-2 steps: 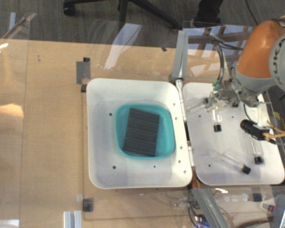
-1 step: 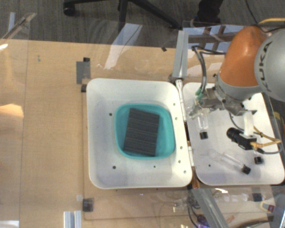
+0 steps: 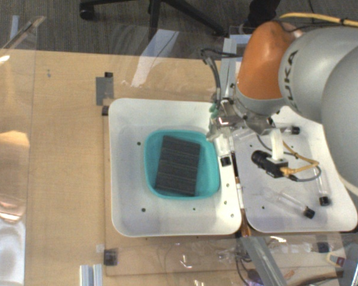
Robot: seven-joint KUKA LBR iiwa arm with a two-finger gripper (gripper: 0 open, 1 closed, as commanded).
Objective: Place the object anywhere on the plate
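Below, a dark ribbed block (image 3: 178, 165) lies on the teal plate (image 3: 212, 180) in the left bin (image 3: 125, 177); the hand (image 3: 222, 137) hovers at its rim, grip state unclear.

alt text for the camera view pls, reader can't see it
A dark ridged block lies on a teal plate in the left white bin. The grey and orange arm reaches in from the right, over the seam between the bins.
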